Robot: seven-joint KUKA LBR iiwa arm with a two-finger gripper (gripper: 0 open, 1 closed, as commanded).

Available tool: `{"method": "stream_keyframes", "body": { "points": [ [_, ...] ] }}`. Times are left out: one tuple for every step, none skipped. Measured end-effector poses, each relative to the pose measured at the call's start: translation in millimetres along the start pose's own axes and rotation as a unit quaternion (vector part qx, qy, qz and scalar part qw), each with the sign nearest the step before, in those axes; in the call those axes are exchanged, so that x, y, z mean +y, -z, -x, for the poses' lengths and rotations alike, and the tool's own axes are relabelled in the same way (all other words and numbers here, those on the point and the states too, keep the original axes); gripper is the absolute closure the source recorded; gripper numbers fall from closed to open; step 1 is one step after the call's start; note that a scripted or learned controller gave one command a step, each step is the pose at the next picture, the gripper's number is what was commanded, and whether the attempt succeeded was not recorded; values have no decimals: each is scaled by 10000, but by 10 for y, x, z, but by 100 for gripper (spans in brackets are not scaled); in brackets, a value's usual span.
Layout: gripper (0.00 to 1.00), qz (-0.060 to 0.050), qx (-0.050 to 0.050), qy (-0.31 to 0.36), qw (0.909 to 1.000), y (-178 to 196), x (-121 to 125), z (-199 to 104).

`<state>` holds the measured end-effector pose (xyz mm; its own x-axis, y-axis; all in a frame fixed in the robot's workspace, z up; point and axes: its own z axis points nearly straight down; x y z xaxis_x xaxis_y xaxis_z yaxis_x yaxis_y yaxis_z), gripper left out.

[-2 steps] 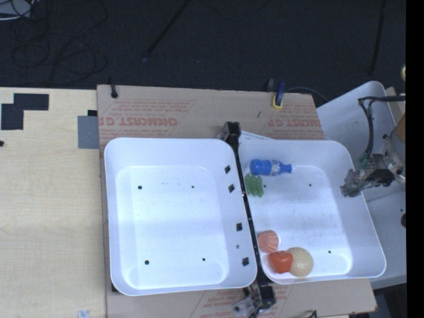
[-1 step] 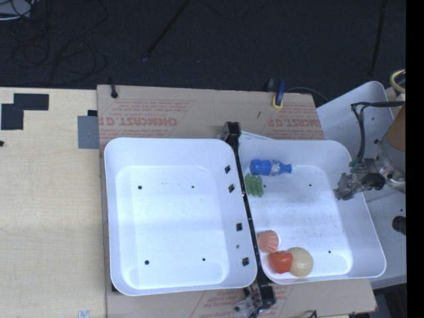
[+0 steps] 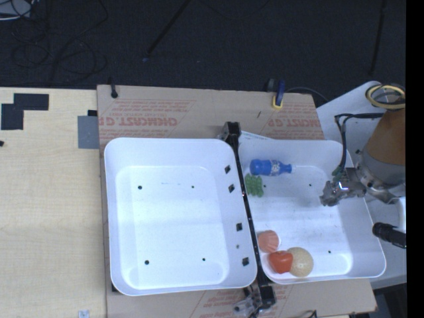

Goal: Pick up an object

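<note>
**Inspector:** Position of the pincer [image 3: 329,197]?

**Assistant:** Over the right bin [image 3: 358,257], close to its right wall, at about mid-depth. Nothing is seen between its tips. Whether they are spread or closed I cannot tell; the part is small and dark against the wrist.

**Inspector:** Candidate objects?

**Assistant:** All in the right bin. The blue bottle [image 3: 270,168] lies on its side toward the far wall, its long axis running left to right, cap toward the pincer. The green lump [image 3: 254,185] sits just beside it, against the divider. At the near wall are a pink ball [image 3: 267,240], a red ball [image 3: 281,262] and a cream ball [image 3: 301,262], the last two touching. The left bin [image 3: 112,177] holds no candidates.

**Inspector:** The governing relation?

**Assistant:** The bottle is the nearest item in my judgement: to the pincer's left in the view and slightly farther back, with open bin floor between. A grasp across its short width would suit. The balls are clustered, so a descent there risks nudging a neighbour.

**Inspector:** Task status?

**Assistant:** Nothing lifted yet.
</note>
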<state>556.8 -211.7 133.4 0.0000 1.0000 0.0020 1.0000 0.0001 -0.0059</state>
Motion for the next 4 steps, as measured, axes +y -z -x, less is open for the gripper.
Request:
{"method": "stream_keyframes", "body": {
  "points": [
    [100, 12, -1, -10, 10000, 103, -62, 4],
    [100, 1, 0, -17, 10000, -285, -62, 1],
    [0, 16, -4, -26, 10000, -263, -57, 9],
    [0, 104, -37, 21, 9999, 1132, 593, 17]
  ]
}}
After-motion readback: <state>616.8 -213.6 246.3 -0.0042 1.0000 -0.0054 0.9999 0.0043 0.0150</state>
